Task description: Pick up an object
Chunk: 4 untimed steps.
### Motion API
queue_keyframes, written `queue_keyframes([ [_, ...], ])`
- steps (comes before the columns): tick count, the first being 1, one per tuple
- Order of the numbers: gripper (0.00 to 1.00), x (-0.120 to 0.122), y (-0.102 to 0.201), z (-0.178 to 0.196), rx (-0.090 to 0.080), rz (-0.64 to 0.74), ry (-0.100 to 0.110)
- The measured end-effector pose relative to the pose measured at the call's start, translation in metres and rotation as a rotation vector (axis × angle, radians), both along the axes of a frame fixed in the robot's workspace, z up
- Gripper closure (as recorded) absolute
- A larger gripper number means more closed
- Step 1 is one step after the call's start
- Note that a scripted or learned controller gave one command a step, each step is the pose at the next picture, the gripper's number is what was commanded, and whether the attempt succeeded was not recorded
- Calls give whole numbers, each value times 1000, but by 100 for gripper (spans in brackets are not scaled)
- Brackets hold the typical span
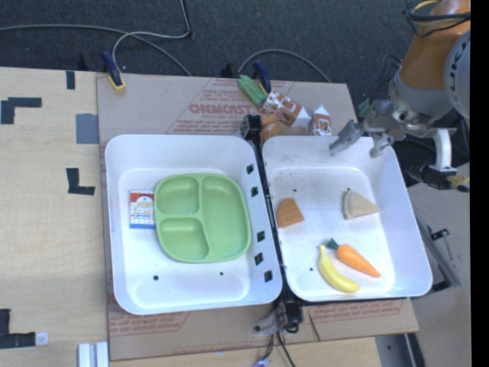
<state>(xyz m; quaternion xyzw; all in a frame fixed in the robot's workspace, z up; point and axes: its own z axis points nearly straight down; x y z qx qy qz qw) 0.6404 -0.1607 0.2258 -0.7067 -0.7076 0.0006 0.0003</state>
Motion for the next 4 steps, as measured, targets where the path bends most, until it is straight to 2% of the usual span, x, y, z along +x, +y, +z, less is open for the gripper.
queue_keyframes([
  [1,0,-74,-29,-48,0,-2,1],
  [2,0,-139,20,-98,2,-1,2],
  [3,0,-155,36,-140,-1,-1,-5],
  [4,100,-154,35,-130,-3,-2,-8],
])
